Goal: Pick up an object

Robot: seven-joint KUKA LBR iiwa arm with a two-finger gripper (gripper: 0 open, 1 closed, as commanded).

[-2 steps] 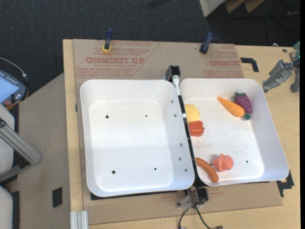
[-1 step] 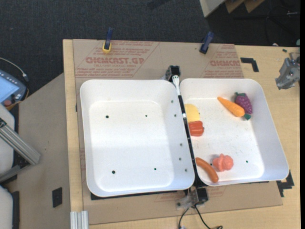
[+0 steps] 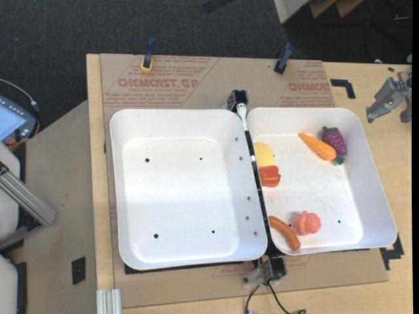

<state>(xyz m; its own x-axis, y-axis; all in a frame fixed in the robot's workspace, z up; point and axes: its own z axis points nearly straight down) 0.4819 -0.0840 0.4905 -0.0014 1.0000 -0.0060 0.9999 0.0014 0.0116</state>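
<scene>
Far to the left of the pincer lay the left bin (image 3: 131,175). Nearer, in the right bin (image 3: 366,195), a yellow piece (image 3: 264,153) and a red pepper (image 3: 269,176) sat by the dividing wall, a sausage (image 3: 285,232) and a pink piece (image 3: 306,223) toward the front. Closest were the carrot (image 3: 318,146) and grapes (image 3: 334,140), left of and below the pincer, the carrot's long axis slanting. The pincer (image 3: 380,109) hung outside the bin, over the surface (image 3: 393,149), fingers apart and holding nothing.

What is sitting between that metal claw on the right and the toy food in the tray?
Nothing visible blocks it. The gripper hangs outside the right bin, past its far right corner. The carrot and grapes lie nearest, with just the bin's low rim between.
</scene>
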